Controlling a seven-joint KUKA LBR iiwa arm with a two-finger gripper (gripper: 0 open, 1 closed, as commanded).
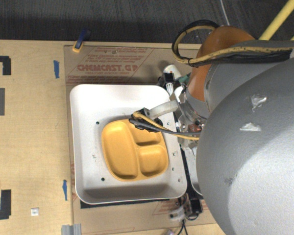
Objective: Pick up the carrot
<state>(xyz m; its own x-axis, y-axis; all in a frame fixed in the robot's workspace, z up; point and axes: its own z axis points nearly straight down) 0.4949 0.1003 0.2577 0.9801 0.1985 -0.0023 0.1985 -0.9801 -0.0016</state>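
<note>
Yellow tray point(132, 153) sits in the white bin point(88, 102); my end effector point(183, 125) hangs at the bin's right edge, grip state unreadable. I cannot place the carrot, so nothing is picked yet.

A yellow plastic three-compartment tray point(132, 155) lies in the shallow white bin point(88, 131), near its right wall. The grey arm with an orange band point(255, 146) reaches over the bin's right rim.

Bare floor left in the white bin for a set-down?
Free in the shallow white bin: the floor between its far wall and the yellow divided plastic tray, plus the strip along its left wall. Crowded: the right side, under the grey arm.
</note>
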